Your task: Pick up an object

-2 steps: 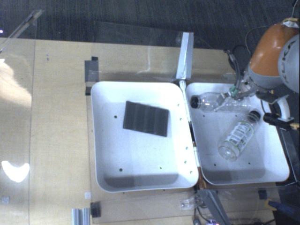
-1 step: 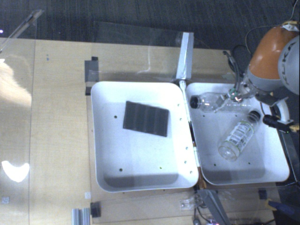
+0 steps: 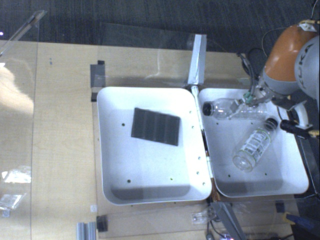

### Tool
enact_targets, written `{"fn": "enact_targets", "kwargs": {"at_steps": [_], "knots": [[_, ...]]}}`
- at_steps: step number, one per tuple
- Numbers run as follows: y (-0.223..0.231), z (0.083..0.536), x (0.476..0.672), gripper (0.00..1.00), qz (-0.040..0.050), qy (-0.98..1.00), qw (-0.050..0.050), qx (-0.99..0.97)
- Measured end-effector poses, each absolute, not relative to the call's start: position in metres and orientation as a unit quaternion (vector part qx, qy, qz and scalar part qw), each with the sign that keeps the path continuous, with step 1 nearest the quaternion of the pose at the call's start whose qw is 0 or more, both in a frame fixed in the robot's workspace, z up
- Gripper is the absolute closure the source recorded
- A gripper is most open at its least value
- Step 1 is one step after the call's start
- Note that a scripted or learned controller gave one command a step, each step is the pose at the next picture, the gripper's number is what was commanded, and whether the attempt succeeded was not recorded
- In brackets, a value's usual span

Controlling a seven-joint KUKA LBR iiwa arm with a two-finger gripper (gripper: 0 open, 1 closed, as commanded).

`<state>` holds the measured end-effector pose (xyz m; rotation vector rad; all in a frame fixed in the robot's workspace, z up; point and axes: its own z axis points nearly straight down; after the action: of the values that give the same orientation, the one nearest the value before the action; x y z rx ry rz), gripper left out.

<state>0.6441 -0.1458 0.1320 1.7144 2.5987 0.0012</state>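
Clear plastic bottles, two of them, lie in the white bin at the right of the frame (image 3: 300,181): one with a dark cap (image 3: 231,108) on its side along the bin's upper edge, another with a printed label (image 3: 252,148) lying aslant near the bin's middle. The grey arm with its orange band (image 3: 286,56) reaches in from the upper right, and its end effector (image 3: 251,98) sits low over the upper bottle, at or just above its right end.

Whether the end effector is spread or pinching anything cannot be told from where I stand; glare and see-through plastic blur the tip. A sound grasp, by my reckoning, would straddle the bottle across its width near mid-body, since a round, slick bottle is apt to roll or squirt out.

In the left white bin (image 3: 107,134) a flat dark rectangular pad (image 3: 155,126) lies alone, upper centre. The arm's upper part is cut off at the frame's right edge, and the wooden desk (image 3: 55,134) shows faint reflections at left.
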Motion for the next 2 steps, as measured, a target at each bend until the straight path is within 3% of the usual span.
{"fn": "enact_targets", "kwargs": {"at_steps": [2], "knots": [[-0.1453, 0.1317, 0.6441, 0.00, 0.0003, 0.830, 0.014, 0.557]]}}
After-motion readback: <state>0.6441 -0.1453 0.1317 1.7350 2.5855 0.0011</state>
